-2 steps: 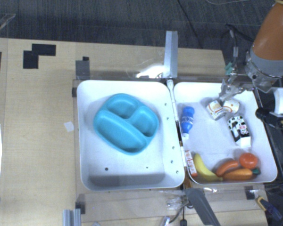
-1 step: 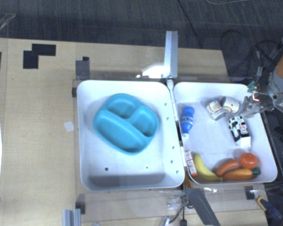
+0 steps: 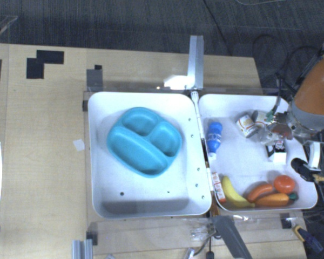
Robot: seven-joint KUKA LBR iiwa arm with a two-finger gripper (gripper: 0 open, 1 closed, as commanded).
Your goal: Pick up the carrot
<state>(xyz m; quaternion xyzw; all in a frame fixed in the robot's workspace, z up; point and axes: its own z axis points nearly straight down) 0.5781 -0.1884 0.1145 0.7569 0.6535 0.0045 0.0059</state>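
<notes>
Rt bin [image 3: 227, 109]: carrot [image 3: 271, 199] at front, gripper [image 3: 275, 144] above

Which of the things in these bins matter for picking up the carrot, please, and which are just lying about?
For the job:
carrot
end effector

Lying about:
banana
tomato
blue bottle
small can
blue divided plate
</notes>
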